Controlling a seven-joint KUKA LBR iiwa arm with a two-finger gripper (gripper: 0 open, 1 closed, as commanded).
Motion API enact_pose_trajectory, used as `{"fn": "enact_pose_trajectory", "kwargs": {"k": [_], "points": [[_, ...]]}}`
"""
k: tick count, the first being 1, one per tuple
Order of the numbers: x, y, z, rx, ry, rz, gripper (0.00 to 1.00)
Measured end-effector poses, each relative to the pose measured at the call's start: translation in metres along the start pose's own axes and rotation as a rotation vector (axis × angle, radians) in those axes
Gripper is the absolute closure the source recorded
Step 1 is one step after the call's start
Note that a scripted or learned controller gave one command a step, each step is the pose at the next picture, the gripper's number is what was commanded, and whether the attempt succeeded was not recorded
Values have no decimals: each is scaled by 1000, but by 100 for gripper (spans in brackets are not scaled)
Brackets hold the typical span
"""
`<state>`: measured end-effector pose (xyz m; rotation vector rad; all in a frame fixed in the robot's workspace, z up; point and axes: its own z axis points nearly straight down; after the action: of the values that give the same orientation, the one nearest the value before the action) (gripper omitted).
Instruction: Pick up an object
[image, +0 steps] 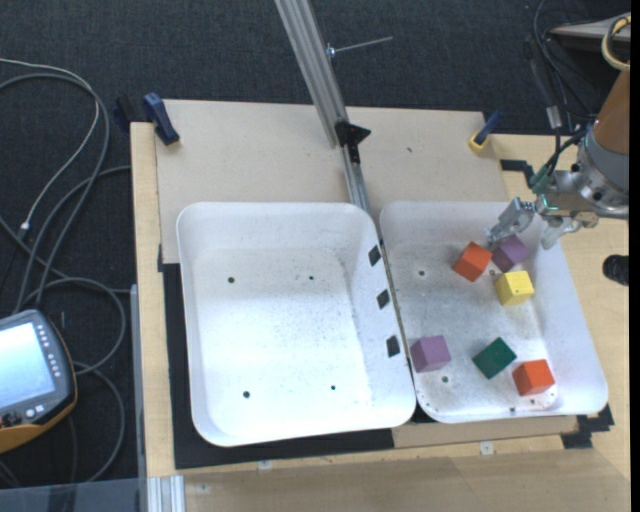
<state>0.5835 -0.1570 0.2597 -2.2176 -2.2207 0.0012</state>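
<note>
We see two shallow white plastic bins: the left bin (200, 240) bare, the right bin (440, 225) holding six small blocks. Clustered near its far edge are an orange cube (472, 262), a purple cube (510, 252) and a yellow cube (515, 288); near its front sit another purple cube (431, 352), a green cube (494, 357) and an orange cube (533, 377). The grey two-finger gripper (528, 222) hangs spread, holding nothing, one finger (505, 222) just beside the far purple cube.

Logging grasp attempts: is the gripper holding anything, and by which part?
Cannot tell: the gripper sits at the upper purple cube, but no grip shows.
</note>
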Motion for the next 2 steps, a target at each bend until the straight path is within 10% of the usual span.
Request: {"fn": "enact_pose_trajectory", "kwargs": {"k": [1,2], "points": [[-54,1,-52,-10,-7,4,0],[1,-7,-99,-11,-2,-5,0]]}}
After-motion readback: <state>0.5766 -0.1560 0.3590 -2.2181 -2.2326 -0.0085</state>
